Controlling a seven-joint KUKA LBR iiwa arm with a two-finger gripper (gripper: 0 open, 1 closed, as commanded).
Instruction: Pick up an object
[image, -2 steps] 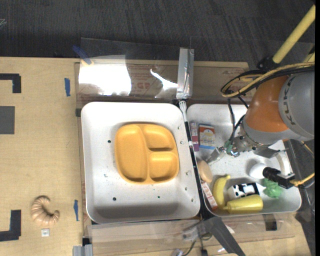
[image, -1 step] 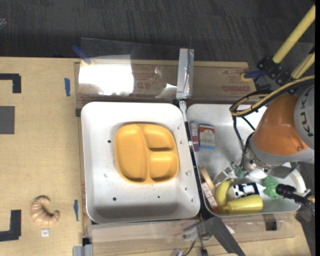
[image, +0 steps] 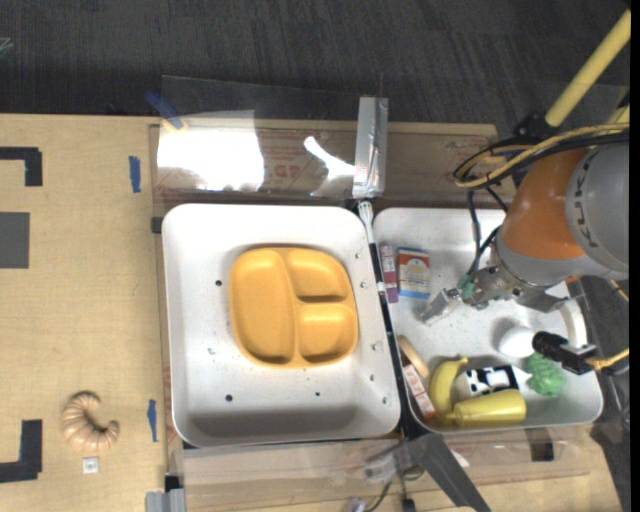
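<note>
Plywood bench (image: 80, 300) carries two white bins. Left bin (image: 190, 300) holds a yellow divided plate (image: 293, 304). Right bin (image: 585, 400) holds a yellow bottle (image: 480, 408), green toy (image: 546, 376), and a small carton (image: 413, 273) with unreadable printing. Gripper (image: 447, 300) hovers nearby; its grip is unclear.

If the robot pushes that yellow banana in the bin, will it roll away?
Probably not far. The banana looks curved and lies flat, wedged against the bin's front wall and a black-and-white toy. Its smooth, shiny skin may be slippery for the tool.
</note>
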